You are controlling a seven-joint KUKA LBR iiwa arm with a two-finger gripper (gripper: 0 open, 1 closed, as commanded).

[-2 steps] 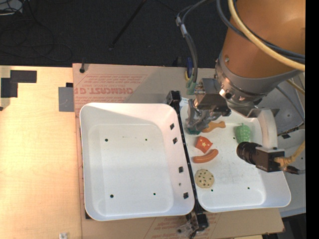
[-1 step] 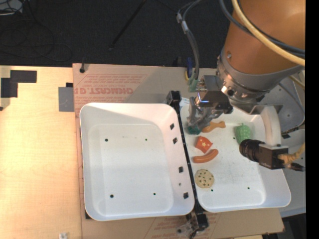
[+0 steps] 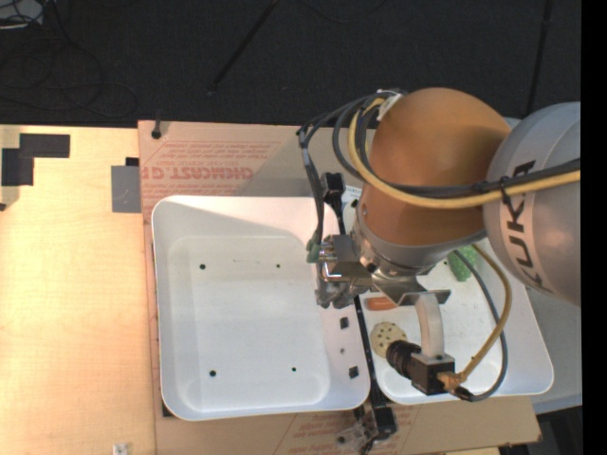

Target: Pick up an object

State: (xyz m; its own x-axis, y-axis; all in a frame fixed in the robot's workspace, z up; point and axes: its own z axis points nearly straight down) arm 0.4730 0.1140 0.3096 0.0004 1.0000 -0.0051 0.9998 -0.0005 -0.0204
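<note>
While the arm [image 3: 436, 178] is hanging low over the right bin [image 3: 531, 377], its bulk is covering the gripper [image 3: 338, 275], so I cannot tell whether it is released or clenched. An orange piece [image 3: 379, 303], a tan disc [image 3: 386, 337] and a green piece [image 3: 462, 263] are lying in that bin. The reach seems to be in hand; next it is needing to settle on one piece and close.

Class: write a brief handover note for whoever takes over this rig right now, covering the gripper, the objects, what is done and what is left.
Gripper: above the right bin's left edge; nothing visibly held.
Things: green piece, orange piece and pale holed disc lie in the right bin, partly under the arm.
Done: no pick to see.
Left: grasp one object and lift it.
</note>
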